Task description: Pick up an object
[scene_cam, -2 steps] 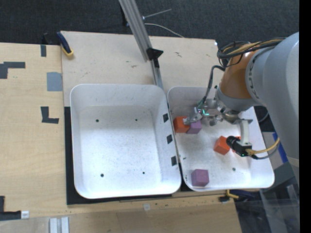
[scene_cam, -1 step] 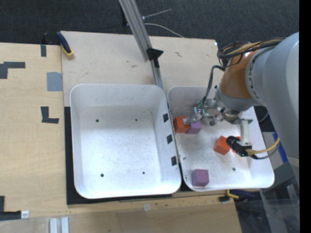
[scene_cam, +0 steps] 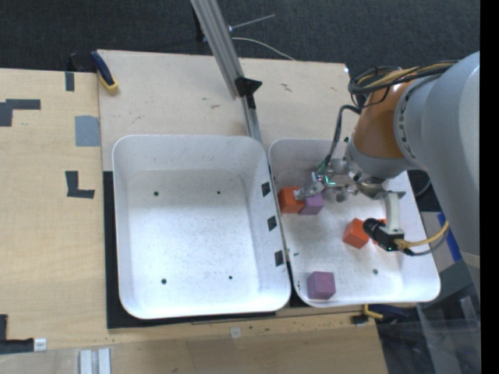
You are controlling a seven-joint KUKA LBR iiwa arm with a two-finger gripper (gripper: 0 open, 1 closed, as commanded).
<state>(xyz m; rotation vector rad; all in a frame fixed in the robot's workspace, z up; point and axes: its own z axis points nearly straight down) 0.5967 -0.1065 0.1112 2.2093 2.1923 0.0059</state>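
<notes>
**Gripper low among the cubes in the right bin**

The gripper (scene_cam: 322,184) sits low inside the right bin (scene_cam: 351,275), over the upper-left part of its floor. It hangs from the grey arm (scene_cam: 444,123), whose orange band (scene_cam: 378,131) shows just above the wrist. Whether the gripper is open or closed cannot be told from this angle, because its tip is lost in metal parts and shadow.

A small purple cube (scene_cam: 313,204) lies right at the tip, touching it or very nearly so. The view does not show whether the cube is gripped.

On the side of that cube away from the arm, an orange cube (scene_cam: 289,200) stands against it and close to the bin's left wall. On the gripper's other side, toward the view's lower right, a second orange cube (scene_cam: 355,234) rests on the bin floor, apart from the tip.

The cube farthest from the gripper is a second purple cube (scene_cam: 320,284). It sits alone by the bin's front rim, well apart from the others.

Beyond the orange cube, across the two adjoining walls, is the left bin (scene_cam: 125,232). Three black tabs (scene_cam: 271,223) sit along its wall nearest the gripper.

Toward the view's top, beyond the gripper, a slanted aluminium rail (scene_cam: 221,41) runs down to the gap between the bins. Both bins stand on the pale bench (scene_cam: 47,209).
</notes>
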